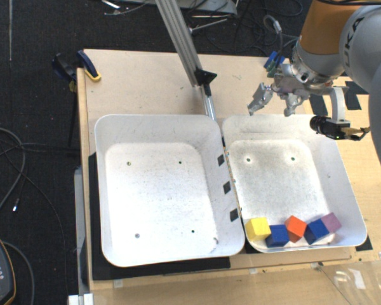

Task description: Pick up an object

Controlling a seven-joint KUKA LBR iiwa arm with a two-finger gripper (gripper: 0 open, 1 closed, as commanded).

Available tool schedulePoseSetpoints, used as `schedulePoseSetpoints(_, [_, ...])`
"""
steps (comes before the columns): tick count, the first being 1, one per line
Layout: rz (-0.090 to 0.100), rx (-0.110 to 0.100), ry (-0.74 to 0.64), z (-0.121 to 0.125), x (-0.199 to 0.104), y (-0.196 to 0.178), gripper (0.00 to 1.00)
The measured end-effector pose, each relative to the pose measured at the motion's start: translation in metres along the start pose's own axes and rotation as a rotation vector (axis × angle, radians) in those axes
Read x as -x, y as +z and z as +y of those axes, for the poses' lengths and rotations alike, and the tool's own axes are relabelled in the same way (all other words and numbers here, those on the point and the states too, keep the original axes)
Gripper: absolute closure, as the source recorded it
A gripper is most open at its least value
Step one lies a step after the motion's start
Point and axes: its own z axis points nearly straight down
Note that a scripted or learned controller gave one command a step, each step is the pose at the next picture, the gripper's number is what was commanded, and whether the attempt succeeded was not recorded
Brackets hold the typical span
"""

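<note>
Five blocks [294, 228], apparently well below gripper [275, 105]

No text, label, brand, number or sign can be read anywhere: what may be lettering on the arm [362, 33] is cut off and illegible.

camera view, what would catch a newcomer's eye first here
First, the row of small coloured cubes huddled in the near corner of the right-hand shallow white bin: a yellow cube, two blue cubes, an orange cube and a pale purple cube. Next, the grey arm with its orange band, its claw open above that bin's far edge with nothing between its fingers.
</note>
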Motion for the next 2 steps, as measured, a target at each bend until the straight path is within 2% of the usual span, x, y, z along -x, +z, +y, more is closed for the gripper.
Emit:
schedulePoseSetpoints(1, [-0.002, 0.007, 0.008, -0.020, 0.013, -0.061, 0.00])
schedulePoseSetpoints(2, [-0.005, 0.006, 0.013, 0.005, 0.076, -0.085, 0.00])
